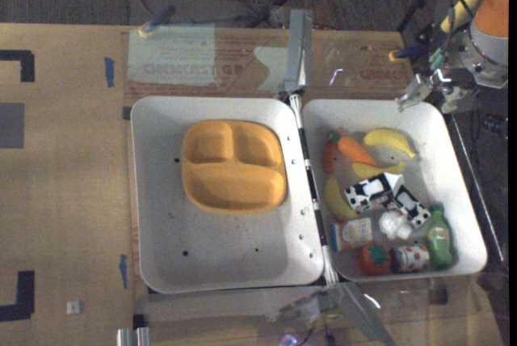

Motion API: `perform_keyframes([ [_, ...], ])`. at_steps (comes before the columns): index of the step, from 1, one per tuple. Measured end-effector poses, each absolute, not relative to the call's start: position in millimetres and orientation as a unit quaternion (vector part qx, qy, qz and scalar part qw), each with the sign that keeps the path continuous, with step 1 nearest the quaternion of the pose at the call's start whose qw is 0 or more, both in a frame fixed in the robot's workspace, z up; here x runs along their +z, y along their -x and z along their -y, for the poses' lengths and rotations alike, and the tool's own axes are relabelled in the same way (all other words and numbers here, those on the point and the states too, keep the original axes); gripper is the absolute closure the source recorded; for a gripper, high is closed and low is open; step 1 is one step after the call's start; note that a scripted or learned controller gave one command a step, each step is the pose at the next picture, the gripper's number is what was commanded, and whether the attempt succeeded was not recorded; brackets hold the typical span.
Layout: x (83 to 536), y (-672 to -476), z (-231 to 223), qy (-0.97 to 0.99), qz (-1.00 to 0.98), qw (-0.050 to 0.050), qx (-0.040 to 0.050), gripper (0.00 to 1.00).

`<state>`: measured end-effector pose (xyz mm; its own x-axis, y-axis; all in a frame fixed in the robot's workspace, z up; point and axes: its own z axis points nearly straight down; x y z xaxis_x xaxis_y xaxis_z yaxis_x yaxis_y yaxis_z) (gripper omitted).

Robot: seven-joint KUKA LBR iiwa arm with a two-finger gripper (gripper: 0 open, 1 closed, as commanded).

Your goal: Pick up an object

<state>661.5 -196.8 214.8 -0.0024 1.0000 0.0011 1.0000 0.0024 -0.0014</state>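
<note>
Yellow banana — below-left of tool

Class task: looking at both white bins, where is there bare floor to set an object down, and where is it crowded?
Left bin: bare floor in front of the orange tray. Right bin: a bare strip along its right wall beside the banana; its middle and front are crowded.

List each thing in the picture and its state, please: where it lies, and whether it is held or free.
gripper: over the right bin's top edge, holds nothing.
orange plate: flat in the left bin, free.
carrot: lying in the right bin, free.
banana: lying beside the carrot, free.
green bottle: lying at the bin's lower right, free.
</note>
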Motion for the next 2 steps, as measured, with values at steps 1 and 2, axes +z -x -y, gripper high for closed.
perform_keyframes([
  [1, 111, -586.9, 178, 0.718, 0.696, -0.004, -0.0022, 0.00],
  [2, 86, -636.8, 171, 0.635, 0.772, -0.003, -0.0009, 0.00],
])
